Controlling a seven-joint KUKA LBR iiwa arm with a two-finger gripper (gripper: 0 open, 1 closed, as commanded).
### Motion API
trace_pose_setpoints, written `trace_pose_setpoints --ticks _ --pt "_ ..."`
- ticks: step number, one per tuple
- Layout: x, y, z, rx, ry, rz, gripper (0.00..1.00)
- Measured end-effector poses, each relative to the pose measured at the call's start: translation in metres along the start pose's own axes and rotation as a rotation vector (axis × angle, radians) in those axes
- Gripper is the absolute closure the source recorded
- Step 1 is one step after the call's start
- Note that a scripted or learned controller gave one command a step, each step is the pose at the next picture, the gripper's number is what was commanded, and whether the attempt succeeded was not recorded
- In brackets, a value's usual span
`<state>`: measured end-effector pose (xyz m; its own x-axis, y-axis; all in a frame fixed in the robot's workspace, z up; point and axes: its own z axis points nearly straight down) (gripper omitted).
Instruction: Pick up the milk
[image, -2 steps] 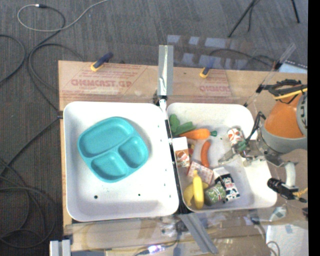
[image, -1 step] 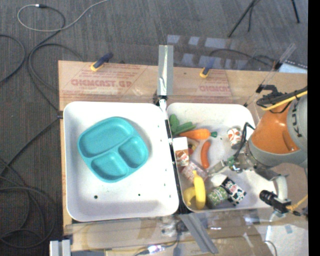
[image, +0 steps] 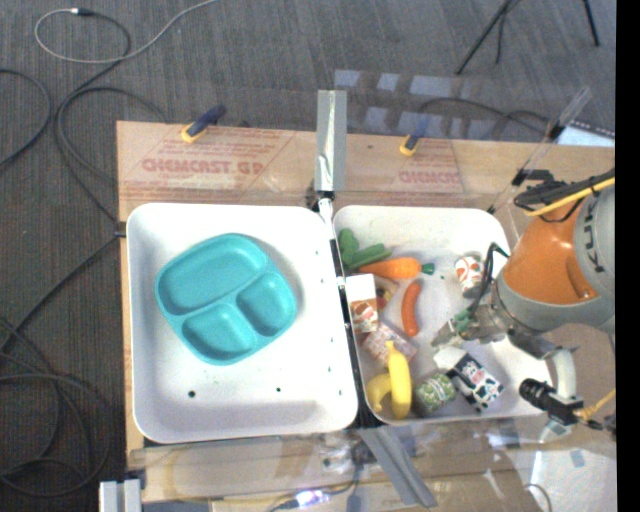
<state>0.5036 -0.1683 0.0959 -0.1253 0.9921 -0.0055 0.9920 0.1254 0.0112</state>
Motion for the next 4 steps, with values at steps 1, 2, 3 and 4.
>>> trace_pose_setpoints --ticks 1,2,3,4 --pt "0.015 -0.016 -0.1 0.017 0.011 -0.232 1.0" --pt "0.016 -0.015 -0.105 0.023 0.015 -0.234 1.0" --pt "-0.023 -0.021 -0.109 0.012 0.013 -0.678 1.0" --pt "-0.021 -0.019 -0.115 0.015 0.019 -0.68 1.0"
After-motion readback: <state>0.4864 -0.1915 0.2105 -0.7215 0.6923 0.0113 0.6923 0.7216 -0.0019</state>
